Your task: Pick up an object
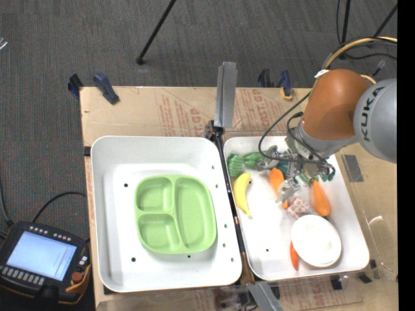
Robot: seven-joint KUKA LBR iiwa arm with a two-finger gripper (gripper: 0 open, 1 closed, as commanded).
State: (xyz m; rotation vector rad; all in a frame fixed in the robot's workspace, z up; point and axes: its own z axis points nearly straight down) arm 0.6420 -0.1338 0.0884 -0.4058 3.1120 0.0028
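The arm reaches in from the right, and my gripper hangs low over the back of the right bin. Right below and beside it lie an orange carrot, a second carrot and a pinkish speckled piece. A yellow banana lies to the left of the gripper, with a green leafy toy behind it. Nothing shows clearly between the fingers, which the wrist partly hides.
A white bowl sits at the front of the right bin with a small orange piece at its left edge. The left bin holds a green divided plate. A pendant lies at the lower left.
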